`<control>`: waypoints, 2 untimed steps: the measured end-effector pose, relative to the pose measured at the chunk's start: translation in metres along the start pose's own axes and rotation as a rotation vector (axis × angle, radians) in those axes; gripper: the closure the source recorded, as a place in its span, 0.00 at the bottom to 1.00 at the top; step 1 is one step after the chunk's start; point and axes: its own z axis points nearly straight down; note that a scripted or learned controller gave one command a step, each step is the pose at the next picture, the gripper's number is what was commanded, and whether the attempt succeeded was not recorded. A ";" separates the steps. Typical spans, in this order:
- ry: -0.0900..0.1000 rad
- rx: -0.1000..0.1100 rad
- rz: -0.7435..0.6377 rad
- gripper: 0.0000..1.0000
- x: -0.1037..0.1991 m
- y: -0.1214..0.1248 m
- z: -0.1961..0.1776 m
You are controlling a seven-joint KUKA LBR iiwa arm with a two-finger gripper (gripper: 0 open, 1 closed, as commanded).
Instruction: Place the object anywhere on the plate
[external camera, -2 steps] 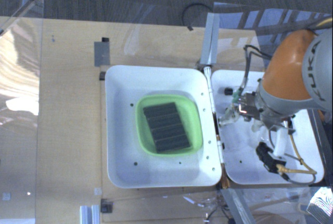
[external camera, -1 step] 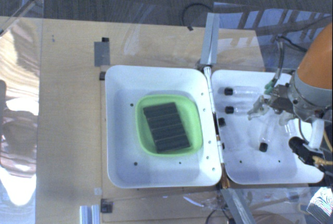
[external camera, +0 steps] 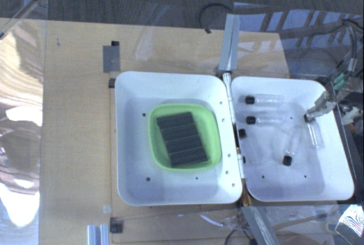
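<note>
Camera view: fixed, above the bench (external camera: pixel 74 124), looking down at a slant on two white bins side by side.
Left bin (external camera: pixel 131 181): carries one green plate (external camera: pixel 156 144), squarish with rounded corners, set near the bin's middle.
On the plate: one dark ribbed block (external camera: pixel 182 139), lying flat and slightly turned; it takes up most of the plate's floor.
Right bin (external camera: pixel 330 181): carries the task's things, clear tubes with black caps.
Tube count: four can be made out. Upper tube (external camera: pixel 264 100) and second tube (external camera: pixel 267 120) lie crosswise, caps toward the left bin. Third tube (external camera: pixel 292 147) lies at a slant, cap toward the bin's near side. Fourth tube (external camera: pixel 314 135) lies close under the arm's tip; its outline is faint, so the count is given with reserve.
Loose cap: one small black piece (external camera: pixel 241 133) at the bin's left wall; identity uncertain.
End effector (external camera: pixel 314 111): at the right bin's far right, low over the fourth tube. Whether it is released or clenched cannot be told; nothing is visibly held.
Handling, judged: tubes are light, stiff, smooth and round, so liable to roll or slip; possibly brittle.
Hold point, judged: across the barrel at mid-length, squarely over the axis.
Task status, judged: no tube is on the plate.
</note>
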 end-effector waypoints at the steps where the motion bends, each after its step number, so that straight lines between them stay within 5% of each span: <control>1: -0.002 -0.001 -0.178 0.00 -0.049 0.008 -0.031; 2: -0.002 -0.001 -0.365 0.00 -0.055 0.009 -0.059</control>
